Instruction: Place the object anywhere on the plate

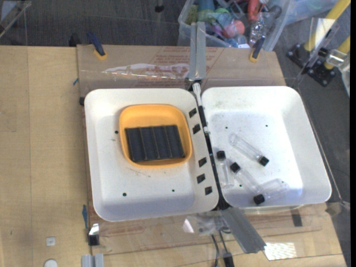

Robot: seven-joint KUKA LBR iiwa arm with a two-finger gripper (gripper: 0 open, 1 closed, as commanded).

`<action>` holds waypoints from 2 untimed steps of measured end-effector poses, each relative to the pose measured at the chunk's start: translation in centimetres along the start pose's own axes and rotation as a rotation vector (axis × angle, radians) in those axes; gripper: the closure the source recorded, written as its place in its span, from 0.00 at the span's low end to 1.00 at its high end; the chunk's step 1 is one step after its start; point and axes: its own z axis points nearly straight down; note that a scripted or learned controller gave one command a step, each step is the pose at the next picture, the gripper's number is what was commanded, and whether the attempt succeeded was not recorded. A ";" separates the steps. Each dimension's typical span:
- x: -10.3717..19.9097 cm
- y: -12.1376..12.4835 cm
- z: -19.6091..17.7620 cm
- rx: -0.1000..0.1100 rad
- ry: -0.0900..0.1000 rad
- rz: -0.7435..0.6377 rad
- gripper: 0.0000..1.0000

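- Left bin (105,193): an orange plate (127,117) bears a dark ribbed block (155,143).
- Right bin (300,121): three clear tubes (247,149) with black caps lie near its front.
- Pincer: cannot tell.

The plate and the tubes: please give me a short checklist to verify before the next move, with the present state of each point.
1. Orange plate lies flat in the left bin: ok.
2. Room on the plate: not ok, a dark ribbed block covers most of it.
3. Clear tubes with black caps lie in the right bin: ok.
4. Tubes apart enough for a grasp: cannot tell, they are transparent.
5. Divider between the bins stands in the transfer path: ok, but mind it.
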 end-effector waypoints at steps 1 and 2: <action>0.0 0.0 0.0 -0.001 0.000 -0.053 1.00; -0.3 -0.2 0.0 0.000 0.003 -0.445 1.00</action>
